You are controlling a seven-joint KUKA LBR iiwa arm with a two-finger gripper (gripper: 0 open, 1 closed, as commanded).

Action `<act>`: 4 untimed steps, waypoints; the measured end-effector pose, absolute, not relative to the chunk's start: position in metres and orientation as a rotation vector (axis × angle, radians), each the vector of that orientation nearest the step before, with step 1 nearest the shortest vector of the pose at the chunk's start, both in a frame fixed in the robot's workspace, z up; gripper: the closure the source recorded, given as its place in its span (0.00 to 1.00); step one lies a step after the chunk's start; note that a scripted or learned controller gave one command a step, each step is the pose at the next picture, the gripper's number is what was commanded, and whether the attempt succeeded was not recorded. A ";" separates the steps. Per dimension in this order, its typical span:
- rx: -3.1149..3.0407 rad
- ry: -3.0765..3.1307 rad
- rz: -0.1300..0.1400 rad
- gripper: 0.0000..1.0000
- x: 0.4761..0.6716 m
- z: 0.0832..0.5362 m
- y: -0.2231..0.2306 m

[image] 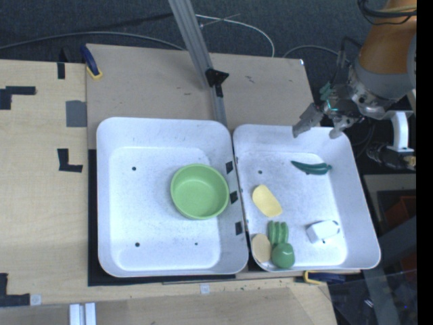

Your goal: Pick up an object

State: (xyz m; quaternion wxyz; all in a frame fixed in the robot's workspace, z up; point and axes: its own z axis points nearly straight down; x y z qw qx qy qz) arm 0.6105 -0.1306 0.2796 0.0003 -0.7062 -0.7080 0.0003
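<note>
Teal obj (311,167) in bin; gripper (318,126) above

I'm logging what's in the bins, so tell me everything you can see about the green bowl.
The green bowl is a light green, round, smooth-walled bowl that looks like plastic. It sits upright with its opening up and nothing visible inside. It rests on the floor of the left white bin, toward that bin's right side, near the wall shared with the other bin. Nothing else touches it.
</note>
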 end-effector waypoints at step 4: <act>-2.216 -2.219 0.009 0.00 0.611 0.104 -0.132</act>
